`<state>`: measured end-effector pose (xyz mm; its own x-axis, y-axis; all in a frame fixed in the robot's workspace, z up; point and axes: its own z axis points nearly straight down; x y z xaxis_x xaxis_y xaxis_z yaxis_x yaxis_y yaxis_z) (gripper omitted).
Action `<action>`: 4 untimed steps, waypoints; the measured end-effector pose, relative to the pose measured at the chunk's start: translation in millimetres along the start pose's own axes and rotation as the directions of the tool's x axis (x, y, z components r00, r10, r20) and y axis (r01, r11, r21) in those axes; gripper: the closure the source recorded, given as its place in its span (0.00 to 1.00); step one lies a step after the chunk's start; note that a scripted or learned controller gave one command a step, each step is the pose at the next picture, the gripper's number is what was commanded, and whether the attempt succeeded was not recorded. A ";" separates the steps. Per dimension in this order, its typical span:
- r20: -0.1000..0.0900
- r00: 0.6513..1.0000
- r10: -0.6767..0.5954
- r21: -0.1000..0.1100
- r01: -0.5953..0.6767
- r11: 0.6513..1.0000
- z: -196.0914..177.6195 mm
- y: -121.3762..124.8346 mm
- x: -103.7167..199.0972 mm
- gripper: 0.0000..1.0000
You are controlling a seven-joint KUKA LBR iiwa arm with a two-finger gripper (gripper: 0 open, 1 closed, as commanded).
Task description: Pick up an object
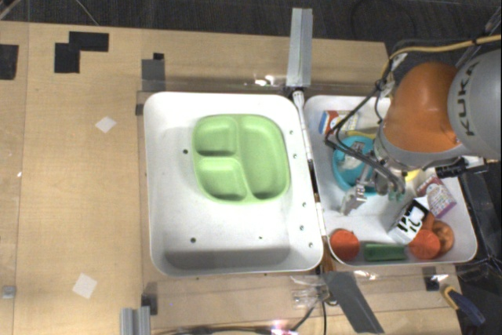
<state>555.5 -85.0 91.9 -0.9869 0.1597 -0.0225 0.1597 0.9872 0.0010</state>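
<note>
Gripper (354, 198): low in right bin (471, 243), grip state unclear.
Risk: closing on air; orange fruit (343, 242) and green block (383, 252) lie beside, not between.

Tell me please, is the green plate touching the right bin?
Apart. The camera view shows the green plate lying in the left bin, with white floor between it and the right bin.

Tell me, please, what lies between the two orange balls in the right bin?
A dark green block lies between the orange balls, by the bin's near wall, in the camera view.
</note>
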 end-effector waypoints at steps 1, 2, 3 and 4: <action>0.000 0.982 0.189 -0.003 -0.189 0.982 0.0 3.1 3.8 0.00; 0.029 0.982 0.187 -0.005 -0.187 0.982 -19.0 1.4 -4.3 1.00; -0.011 0.917 0.399 0.007 -0.399 0.917 -93.9 -63.2 -37.0 1.00; -0.009 0.897 0.442 0.002 -0.442 0.897 -157.5 10.6 -82.0 1.00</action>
<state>634.6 -87.2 251.3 -0.8146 0.5800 -0.0108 0.5799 0.8146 0.0093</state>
